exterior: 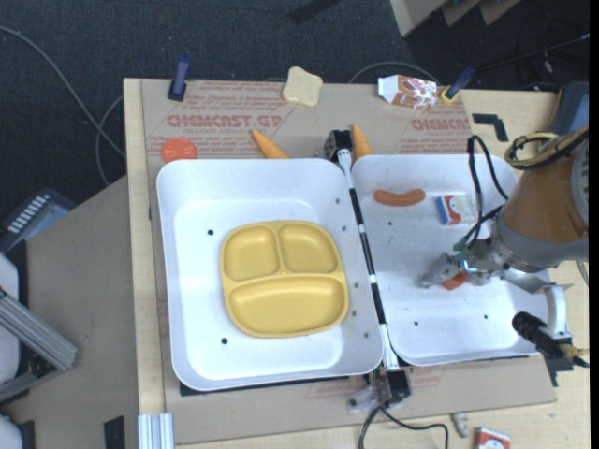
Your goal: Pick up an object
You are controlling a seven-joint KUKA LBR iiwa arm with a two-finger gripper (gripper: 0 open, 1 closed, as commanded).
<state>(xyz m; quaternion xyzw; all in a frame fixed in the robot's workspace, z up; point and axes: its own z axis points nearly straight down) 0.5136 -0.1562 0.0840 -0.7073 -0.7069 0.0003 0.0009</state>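
The gripper (456,274) sat low in the right bin (412,330), its tip over a small red-orange piece (452,283) — whether it was gripped, I could not tell. The piece looked light and probably rigid; a pinch across its narrow sides seemed best. Farther off lay a sausage (399,195) and a small carton (453,208).
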